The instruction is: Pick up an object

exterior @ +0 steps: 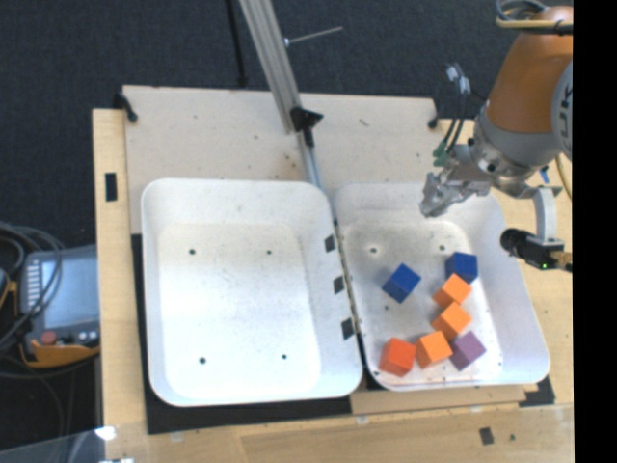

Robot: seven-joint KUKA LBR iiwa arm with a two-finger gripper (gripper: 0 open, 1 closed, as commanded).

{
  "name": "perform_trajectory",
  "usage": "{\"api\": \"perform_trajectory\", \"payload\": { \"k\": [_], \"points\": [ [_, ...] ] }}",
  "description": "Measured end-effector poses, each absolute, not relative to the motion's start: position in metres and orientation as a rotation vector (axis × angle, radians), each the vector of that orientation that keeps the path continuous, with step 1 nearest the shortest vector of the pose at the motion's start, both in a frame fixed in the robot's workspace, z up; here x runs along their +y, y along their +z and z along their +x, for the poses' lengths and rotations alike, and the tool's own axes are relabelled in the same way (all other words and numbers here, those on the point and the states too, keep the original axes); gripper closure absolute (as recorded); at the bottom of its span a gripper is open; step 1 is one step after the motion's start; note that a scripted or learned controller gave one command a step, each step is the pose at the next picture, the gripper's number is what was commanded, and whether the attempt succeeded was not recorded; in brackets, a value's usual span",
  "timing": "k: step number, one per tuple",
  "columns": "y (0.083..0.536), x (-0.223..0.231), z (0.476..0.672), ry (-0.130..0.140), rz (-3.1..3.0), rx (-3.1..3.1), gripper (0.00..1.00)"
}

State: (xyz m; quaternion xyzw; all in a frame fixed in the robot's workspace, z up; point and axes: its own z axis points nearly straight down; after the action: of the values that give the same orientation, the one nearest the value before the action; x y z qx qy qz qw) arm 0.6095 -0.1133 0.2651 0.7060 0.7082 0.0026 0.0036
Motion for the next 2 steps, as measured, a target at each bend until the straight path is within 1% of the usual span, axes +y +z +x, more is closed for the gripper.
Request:
{"api": "perform_trajectory", "payload": {
  "k": [1,2],
  "points": [
    [0.296,-0.114,0.611,0.005,2.213,2.224,1.0],
    [0.275,-0.069,0.59,-0.001,2.217,2.228,1.0]
  ]
}}
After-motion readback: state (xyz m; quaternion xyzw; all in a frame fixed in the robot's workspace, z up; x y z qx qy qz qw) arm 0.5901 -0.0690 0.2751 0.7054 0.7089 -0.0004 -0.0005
